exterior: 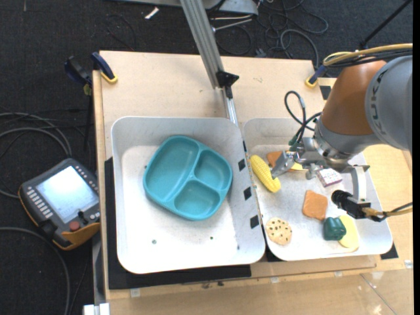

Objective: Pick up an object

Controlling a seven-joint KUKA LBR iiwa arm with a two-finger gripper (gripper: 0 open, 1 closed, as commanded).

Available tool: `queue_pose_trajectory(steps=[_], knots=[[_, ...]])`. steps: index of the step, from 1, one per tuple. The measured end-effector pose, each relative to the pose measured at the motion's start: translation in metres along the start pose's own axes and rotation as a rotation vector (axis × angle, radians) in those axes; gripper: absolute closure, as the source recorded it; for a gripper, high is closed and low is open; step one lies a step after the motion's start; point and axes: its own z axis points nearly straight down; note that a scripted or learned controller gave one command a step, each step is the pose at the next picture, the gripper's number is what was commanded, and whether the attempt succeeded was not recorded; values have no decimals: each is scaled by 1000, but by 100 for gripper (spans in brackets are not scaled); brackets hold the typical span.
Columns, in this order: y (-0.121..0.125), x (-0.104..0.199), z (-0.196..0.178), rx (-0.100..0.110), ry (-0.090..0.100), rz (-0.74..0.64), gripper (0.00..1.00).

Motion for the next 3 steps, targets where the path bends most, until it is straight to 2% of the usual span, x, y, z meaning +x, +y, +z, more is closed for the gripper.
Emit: queue_pose_trajectory(steps=[1, 2, 3], knots=[[0, 1, 53, -4, -1, 0, 0], [1, 0, 40, -8, -1, 1, 100], [8, 1, -4, -12, -2, -2, 100]])
